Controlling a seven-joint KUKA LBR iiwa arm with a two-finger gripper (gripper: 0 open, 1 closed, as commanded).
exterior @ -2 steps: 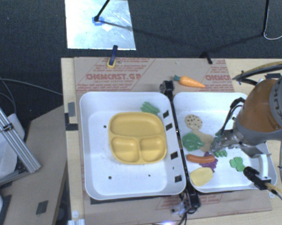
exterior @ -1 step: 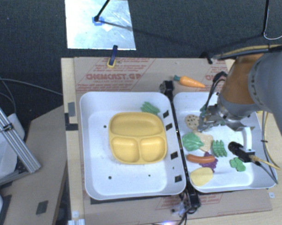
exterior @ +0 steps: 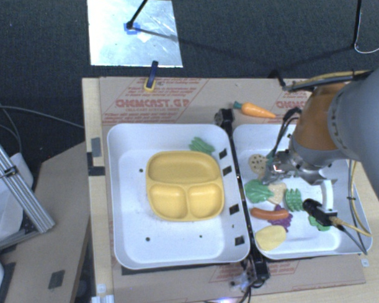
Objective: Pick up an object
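**Plastic food crowds the right bin under the arm**

Green, orange and yellow toy foods lie heaped in the right bin [exterior: 342,245], all candidates for picking. At the heap's centre a pale piece [exterior: 277,191] sits just below the gripper [exterior: 278,168]; whether the gripper is spread or pressed together cannot be told, and nothing is seen between its fingers. At nine o'clock from that piece lies a green leafy item [exterior: 258,191], touching it. At three o'clock stands a ridged green piece [exterior: 294,199]. At six o'clock an orange sausage [exterior: 270,213] rests on a purple item [exterior: 284,221], and a yellow potato shape [exterior: 271,237] lies further down. A speckled cookie [exterior: 257,162] sits at eleven o'clock. A dark green piece [exterior: 320,221] lies at four o'clock beneath a black cable fitting.

The grey arm [exterior: 344,124] with its orange band covers the bin's upper right. Outside, a carrot [exterior: 255,109] rests on the cardboard at twelve o'clock. The left bin [exterior: 127,243] holds a yellow divided plate [exterior: 183,184] and a green leaf [exterior: 202,145].
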